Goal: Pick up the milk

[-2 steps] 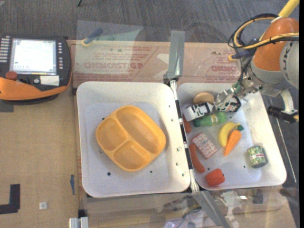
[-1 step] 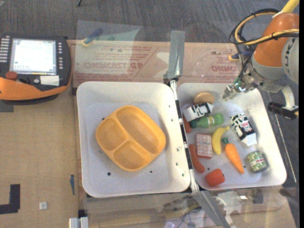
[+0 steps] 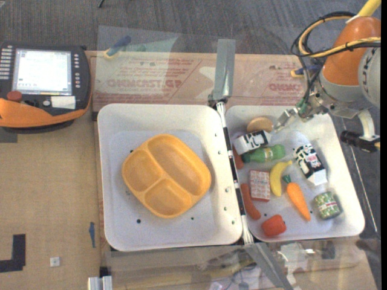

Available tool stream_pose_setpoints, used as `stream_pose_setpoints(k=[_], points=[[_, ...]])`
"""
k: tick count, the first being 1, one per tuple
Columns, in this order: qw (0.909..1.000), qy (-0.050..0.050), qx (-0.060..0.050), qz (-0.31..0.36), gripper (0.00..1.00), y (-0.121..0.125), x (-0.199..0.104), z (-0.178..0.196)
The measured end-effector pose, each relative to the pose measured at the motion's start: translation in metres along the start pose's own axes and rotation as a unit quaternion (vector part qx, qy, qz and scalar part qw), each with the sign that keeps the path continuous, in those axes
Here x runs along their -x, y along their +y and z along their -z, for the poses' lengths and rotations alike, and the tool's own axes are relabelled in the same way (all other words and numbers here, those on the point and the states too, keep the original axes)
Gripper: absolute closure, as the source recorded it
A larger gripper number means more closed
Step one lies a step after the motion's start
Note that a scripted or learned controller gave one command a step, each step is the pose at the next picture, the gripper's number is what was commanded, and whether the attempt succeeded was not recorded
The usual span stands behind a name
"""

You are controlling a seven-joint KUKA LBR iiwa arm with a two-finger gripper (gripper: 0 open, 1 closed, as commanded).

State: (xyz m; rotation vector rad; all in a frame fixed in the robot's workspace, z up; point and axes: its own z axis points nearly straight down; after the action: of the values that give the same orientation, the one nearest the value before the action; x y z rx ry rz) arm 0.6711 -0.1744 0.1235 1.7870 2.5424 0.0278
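Red and round, a toy tomato (image 3: 273, 225) is sitting at the bottom of the right bin (image 3: 355, 221). Next to it a carrot (image 3: 297, 200) and a little green jar (image 3: 326, 205) are lying down. All the play food is waiting in this one bin so the arm can reach it.

Over in the left bin (image 3: 109, 122), a yellow plate (image 3: 166, 175) with three parts is resting by itself.

A bit higher in the picture, the milk (image 3: 310, 164) is lying on its side in the right part of the right bin. It is a small carton with black cow spots. A banana (image 3: 277, 177) is lying just beside it on the left, and the carrot is near it below, so grabbing it is going to be a bit tight.

Higher still, a green bottle (image 3: 265, 154) and a black and white box (image 3: 251, 141) are lying together.

At the upper right, the arm (image 3: 347, 80) is leaning in over the top edge of the right bin. The jaws are pointing down near a brown bun (image 3: 260, 124), apart from the milk. I cannot tell if they are wide or narrow. I think they are needing to go down and right to get to the milk.

On the surface at the upper left, a screen box (image 3: 42, 83) is sitting.
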Motion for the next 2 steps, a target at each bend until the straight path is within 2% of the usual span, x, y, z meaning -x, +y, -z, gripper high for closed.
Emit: stream_pose_setpoints(k=[1,2], points=[[0.9951,0.011,-0.012,0.097,0.0,-0.092,0.014,-0.033],[0.9953,0.008,-0.01,0.096,1.0,-0.09,0.016,-0.021]])
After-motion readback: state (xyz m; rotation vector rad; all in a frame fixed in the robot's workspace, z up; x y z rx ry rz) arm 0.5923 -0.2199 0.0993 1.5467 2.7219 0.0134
